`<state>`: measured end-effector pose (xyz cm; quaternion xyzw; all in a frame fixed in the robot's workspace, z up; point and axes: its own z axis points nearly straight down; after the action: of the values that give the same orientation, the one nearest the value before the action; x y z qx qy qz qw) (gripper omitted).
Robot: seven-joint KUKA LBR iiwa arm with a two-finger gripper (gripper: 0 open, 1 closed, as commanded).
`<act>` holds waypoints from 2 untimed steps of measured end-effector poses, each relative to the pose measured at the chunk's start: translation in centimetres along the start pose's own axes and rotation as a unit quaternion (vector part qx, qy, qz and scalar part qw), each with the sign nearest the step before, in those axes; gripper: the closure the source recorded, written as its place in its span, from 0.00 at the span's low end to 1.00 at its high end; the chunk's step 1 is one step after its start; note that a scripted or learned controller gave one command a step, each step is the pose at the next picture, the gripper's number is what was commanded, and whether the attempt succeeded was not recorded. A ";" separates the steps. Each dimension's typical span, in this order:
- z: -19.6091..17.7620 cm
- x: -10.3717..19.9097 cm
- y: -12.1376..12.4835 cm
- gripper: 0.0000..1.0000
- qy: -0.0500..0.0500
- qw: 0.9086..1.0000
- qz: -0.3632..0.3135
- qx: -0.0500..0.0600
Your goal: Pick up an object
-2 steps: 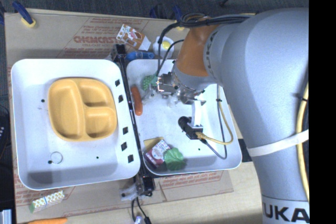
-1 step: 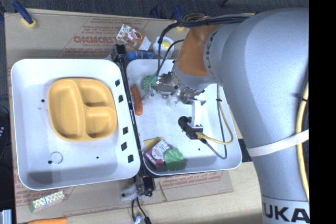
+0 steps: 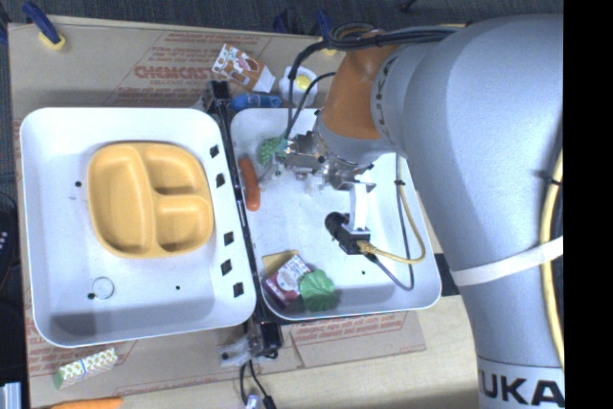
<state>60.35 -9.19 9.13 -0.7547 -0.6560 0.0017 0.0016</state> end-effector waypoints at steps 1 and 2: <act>0.0 0.0 0.0 0.00 0.000 1.000 0.000 0.000; 0.0 0.0 0.0 0.00 0.000 1.000 0.000 0.000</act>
<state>60.35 -9.18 9.13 -0.7547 -0.6561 0.0017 0.0016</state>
